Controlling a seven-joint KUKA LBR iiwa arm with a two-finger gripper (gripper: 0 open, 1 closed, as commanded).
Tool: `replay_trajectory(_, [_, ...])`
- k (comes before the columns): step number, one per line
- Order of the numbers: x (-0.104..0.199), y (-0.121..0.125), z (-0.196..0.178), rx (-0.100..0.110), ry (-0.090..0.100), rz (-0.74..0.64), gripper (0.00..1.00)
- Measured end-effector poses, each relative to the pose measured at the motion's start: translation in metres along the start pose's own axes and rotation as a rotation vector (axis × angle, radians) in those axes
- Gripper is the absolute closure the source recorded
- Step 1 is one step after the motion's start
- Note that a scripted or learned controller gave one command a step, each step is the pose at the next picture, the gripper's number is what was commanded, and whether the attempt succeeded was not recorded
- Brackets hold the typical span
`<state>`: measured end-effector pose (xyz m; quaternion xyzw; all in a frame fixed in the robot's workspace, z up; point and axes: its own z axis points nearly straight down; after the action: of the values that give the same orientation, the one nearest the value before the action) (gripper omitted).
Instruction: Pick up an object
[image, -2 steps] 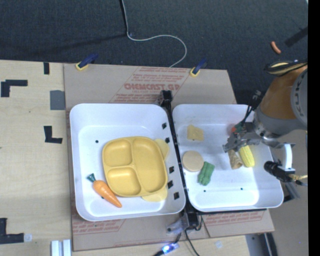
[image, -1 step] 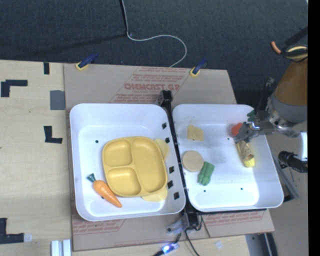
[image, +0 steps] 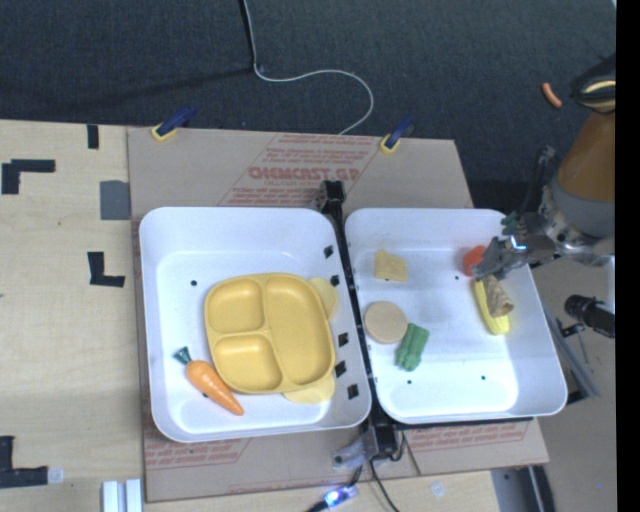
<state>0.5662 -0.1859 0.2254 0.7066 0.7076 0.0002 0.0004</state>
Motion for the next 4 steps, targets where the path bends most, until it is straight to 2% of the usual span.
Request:
replay_trajectory(2, [0.109,0.006,-0.006,0.002,0.003,-0.006,1.00])
replay_trajectory(3, [0.158,-0.011,0.007,0.005,0.001,-0.003,1.00])
replay_trajectory(4, [0.203,-0.004,0.005,0.003,0.001,-0.004,1.00])
